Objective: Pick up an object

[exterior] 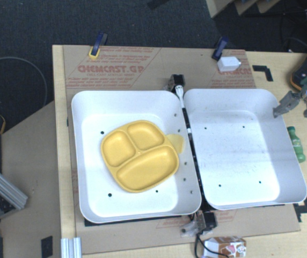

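A yellow divided plate (pixel 139 155) with three compartments lies flat in the left bin (pixel 83 144), near its middle. A small pale yellow piece (pixel 176 142) peeks out from under the plate's right edge. My gripper (pixel 298 105) hangs at the far right, over the right bin's (pixel 239 149) upper right rim. Its two fingers are spread apart with nothing between them. The gripper is far from the plate, a whole bin's width away.
A green object (pixel 297 144) lies on the bench just outside the right bin's right rim, below the gripper. Blue clamps (pixel 97 44) and a white block (pixel 228 64) sit along the far edge of the board. Cables and connectors run between the bins.
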